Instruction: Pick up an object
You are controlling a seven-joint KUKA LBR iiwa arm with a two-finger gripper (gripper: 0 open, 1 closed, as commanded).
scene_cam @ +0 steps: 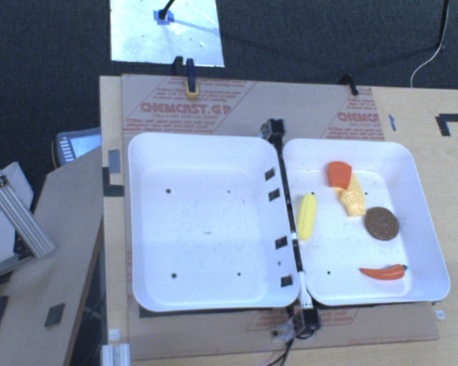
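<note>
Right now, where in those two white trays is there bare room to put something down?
The left bin is bare floor, wall to wall. In the right bin, free patches lie between the yellow corn and red chili, and along the near edge. It is crowded around the orange piece, yellow block and brown disc.

I'm seeing five objects lying in the right bin (424, 197), right of centre in the frame. A yellow corn cob (307, 216) is lying lengthwise near the bin's left wall. An orange block (338, 174) is sitting uppermost, touching a pale yellow piece (353, 199) below it. A round brown disc (382, 223) is resting just beside that. A red-orange chili pepper (382, 273) is lying flat lowest.
</note>
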